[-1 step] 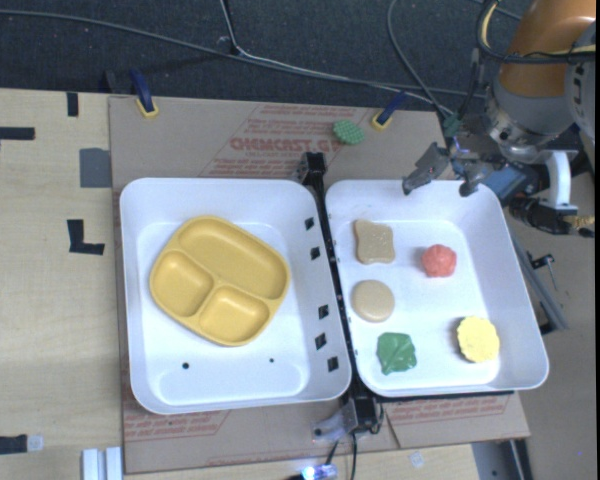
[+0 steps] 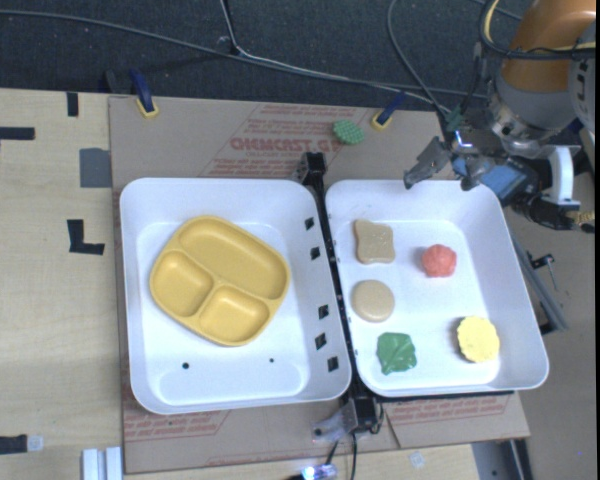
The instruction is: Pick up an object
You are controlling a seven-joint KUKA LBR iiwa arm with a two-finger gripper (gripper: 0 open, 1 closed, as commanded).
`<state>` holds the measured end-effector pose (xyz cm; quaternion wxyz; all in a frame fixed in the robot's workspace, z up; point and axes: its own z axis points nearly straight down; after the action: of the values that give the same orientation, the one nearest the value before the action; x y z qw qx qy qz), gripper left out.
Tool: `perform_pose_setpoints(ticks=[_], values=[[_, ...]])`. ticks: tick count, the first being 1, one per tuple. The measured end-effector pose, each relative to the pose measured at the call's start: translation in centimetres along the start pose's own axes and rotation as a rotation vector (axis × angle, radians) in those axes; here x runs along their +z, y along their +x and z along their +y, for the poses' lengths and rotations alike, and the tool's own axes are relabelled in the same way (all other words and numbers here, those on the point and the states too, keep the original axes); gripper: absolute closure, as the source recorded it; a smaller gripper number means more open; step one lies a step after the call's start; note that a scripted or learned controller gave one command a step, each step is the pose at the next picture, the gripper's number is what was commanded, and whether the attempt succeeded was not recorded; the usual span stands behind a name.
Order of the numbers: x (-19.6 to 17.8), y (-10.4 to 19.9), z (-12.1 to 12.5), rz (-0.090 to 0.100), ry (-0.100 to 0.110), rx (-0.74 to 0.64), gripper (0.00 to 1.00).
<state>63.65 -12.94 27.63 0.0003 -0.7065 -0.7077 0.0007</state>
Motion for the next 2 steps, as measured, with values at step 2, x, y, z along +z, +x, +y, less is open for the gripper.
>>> perform_pose_setpoints(ticks=[2], values=[[10.0,0.0,0.8,0.0,0.003,0.0,0.0]])
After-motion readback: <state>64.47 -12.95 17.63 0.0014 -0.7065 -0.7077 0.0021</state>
